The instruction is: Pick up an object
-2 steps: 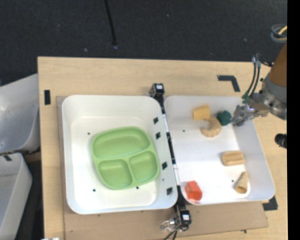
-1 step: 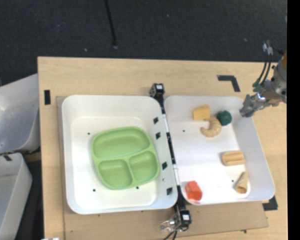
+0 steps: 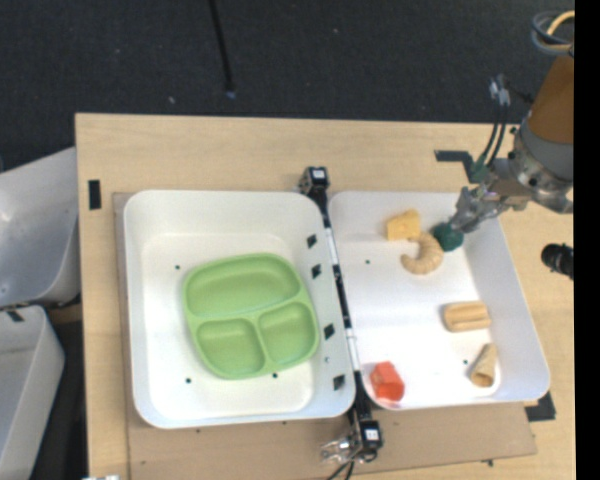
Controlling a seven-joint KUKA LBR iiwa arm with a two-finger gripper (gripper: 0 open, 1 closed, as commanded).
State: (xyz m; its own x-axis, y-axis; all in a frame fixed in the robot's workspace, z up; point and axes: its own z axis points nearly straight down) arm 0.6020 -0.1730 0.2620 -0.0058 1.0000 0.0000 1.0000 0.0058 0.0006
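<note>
Whether the gripper point(image 3: 458, 226) is apart or together, I cannot tell. It hangs low over the far part of the right white bin point(image 3: 510, 288), its teal tip just beside a curved tan croissant-shaped piece point(image 3: 422, 259). A yellow cheese-like wedge point(image 3: 403, 226) lies near. At the near edge lie a tan bread-like cylinder point(image 3: 465, 316), a tan cone point(image 3: 482, 366) and a red block point(image 3: 386, 381). The left white bin point(image 3: 150, 268) carries a green plastic divided plate point(image 3: 248, 314).

wooden bench point(image 3: 210, 153), two white bins point(image 3: 150, 268) side by side

One fixed camera high above the bench point(image 3: 280, 133), angled down over both white bins point(image 3: 150, 268).
</note>
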